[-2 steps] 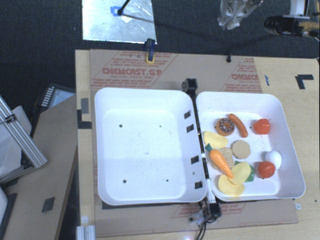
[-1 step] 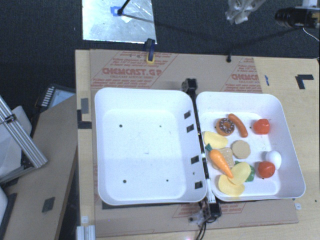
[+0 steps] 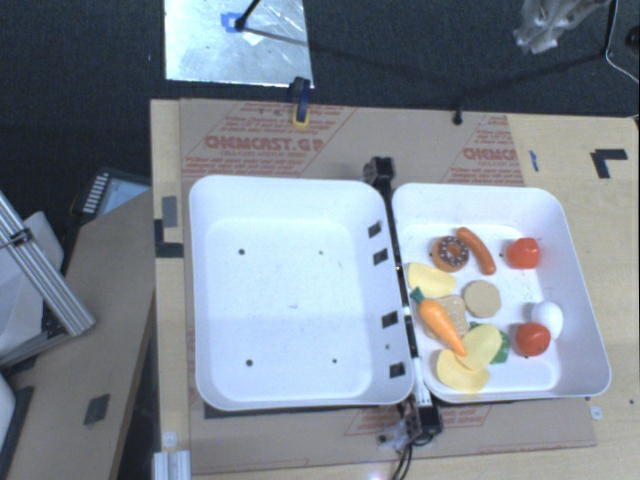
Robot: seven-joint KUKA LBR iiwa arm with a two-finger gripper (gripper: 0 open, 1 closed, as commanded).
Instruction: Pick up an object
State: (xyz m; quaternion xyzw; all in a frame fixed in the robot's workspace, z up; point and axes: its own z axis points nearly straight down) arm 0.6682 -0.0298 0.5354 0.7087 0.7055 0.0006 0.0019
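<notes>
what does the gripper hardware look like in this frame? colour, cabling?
The gripper at the view's top right looks pale grey-silver, metallic or partly translucent, and blurred, so no markings can be read. A thin dark cable loops down beside it. It sits over dark floor, beyond the bench.

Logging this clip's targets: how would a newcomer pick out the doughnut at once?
Look in the right-hand bin, toward its far left part. The doughnut lies beside the sausage, the one ring-shaped piece, brown with a hole.

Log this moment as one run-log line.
tool: raised, off bench | grasp: none | right white bin: toy food, orange plastic carrot | stage: pick not begun
</notes>
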